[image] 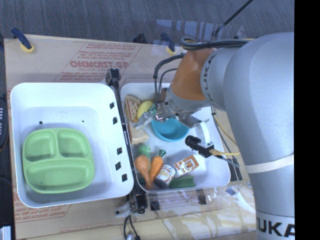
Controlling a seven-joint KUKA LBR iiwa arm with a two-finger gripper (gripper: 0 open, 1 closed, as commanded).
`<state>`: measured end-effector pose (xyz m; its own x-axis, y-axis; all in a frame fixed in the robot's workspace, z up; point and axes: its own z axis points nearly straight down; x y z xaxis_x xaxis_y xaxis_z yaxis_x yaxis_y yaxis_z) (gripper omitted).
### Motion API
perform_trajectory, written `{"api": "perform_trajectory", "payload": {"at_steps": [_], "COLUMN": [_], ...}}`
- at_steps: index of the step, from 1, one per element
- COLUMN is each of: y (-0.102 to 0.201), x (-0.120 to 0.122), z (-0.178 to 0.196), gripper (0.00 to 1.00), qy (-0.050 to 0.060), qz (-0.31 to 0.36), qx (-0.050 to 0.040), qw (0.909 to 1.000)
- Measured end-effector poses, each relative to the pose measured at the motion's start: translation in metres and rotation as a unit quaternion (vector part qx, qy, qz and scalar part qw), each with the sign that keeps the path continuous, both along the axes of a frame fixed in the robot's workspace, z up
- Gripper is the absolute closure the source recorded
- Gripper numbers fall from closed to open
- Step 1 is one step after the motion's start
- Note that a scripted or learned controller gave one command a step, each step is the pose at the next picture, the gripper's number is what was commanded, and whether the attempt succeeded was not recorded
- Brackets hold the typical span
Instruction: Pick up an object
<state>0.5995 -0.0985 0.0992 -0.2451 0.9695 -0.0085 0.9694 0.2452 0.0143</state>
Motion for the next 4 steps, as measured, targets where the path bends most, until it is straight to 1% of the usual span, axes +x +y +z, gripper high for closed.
{"api": "perform_trajectory", "payload": {"at_steps": [1, 2, 3, 4], "y": [0.000, -0.002, 0.004, 0.004], "x": [0.000, 0.011, -0.020, -0.025], "z": [0.011, -0.001, -0.001, -0.007], "gripper": [1.00, 1.00, 1.00, 0.00], "qy": [0.002, 0.001, 0.001, 0.009], "qz": [0.005, -0.120, -0.098, -0.099], "qx": [-0.0014, 0.0012, 0.0011, 0.0019], "qw": [1.0000, 0.9928, 0.9952, 0.9951]}}
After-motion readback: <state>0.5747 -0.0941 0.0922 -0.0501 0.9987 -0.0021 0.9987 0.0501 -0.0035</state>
